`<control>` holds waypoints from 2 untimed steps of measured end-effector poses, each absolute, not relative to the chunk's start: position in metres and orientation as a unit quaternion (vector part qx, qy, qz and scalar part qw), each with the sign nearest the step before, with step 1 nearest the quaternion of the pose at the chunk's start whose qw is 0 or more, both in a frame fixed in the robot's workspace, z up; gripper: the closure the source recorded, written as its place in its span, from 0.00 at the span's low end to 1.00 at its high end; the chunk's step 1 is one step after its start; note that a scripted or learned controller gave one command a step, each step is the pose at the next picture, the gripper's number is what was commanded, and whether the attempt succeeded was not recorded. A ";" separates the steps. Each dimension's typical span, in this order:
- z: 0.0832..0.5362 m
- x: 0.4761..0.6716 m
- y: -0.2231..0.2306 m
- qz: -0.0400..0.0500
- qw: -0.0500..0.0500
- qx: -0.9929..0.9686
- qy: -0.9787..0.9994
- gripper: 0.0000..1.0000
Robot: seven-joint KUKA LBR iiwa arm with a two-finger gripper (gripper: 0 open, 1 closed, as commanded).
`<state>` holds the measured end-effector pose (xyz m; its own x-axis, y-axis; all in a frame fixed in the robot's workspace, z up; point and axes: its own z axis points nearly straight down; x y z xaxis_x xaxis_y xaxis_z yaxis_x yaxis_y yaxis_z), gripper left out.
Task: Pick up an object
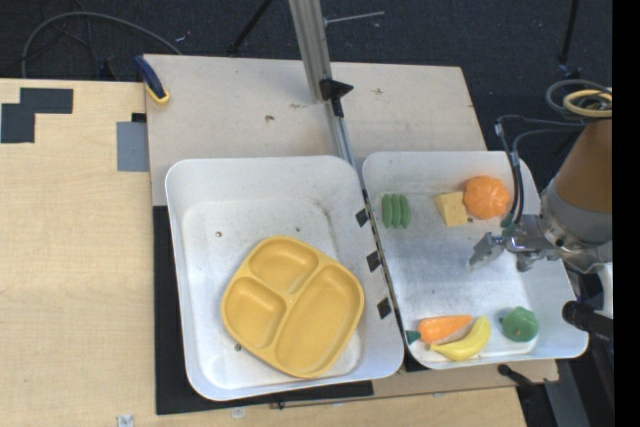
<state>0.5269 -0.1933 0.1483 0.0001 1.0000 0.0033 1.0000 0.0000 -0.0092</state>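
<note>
In the right bin (430, 260) lie a green pod-like vegetable (396, 211), a yellow block (451, 209) and an orange (487, 197) along the far side. A carrot (444, 327), a banana (465, 342) and a round green fruit (518, 323) lie along the near edge. My gripper (503, 256) hangs over the right half of this bin, just below the orange and above the green fruit. It is open, its two fingers apart with nothing between them. The arm (590, 185) comes in from the right.
The left bin (200, 215) holds a yellow divided plate (292, 304). A metal post (310, 25) rises behind the bins, and black clips (372, 260) sit on the rim between them. The right bin's middle floor is bare.
</note>
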 end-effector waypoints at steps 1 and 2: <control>0.105 0.533 -0.198 0.000 0.000 -0.707 -0.707 0.00; 0.112 0.532 -0.199 0.001 0.002 -0.709 -0.705 1.00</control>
